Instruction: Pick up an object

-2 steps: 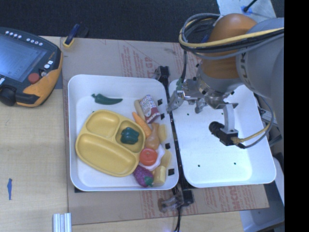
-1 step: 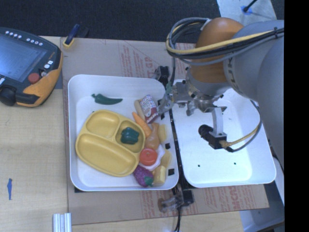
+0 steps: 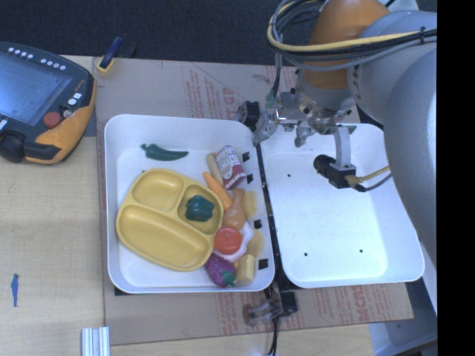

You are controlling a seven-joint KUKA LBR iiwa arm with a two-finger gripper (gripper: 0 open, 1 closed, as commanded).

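The left bin [image 3: 119, 136] holds a yellow divided tray [image 3: 159, 225] with a dark green toy vegetable [image 3: 199, 208] in one compartment. A green chili [image 3: 165, 152] lies near the bin's back wall. Along its right side lie a red-and-white packet [image 3: 228, 165], an orange carrot [image 3: 217, 188], a red tomato [image 3: 228, 239], a purple piece [image 3: 221, 271] and yellow pieces [image 3: 246, 268]. My gripper [image 3: 283, 133] hangs over the back left corner of the right bin [image 3: 334, 236], just right of the packet. It is open with nothing between its fingers.
A teach pendant [image 3: 37, 102] rests on the bench at far left, and a blue-and-yellow tool [image 3: 110, 54] lies behind the left bin. A black fitting with a yellow cable [image 3: 335, 172] hangs from the arm over the right bin. The arm's grey body [image 3: 401, 87] covers the upper right.
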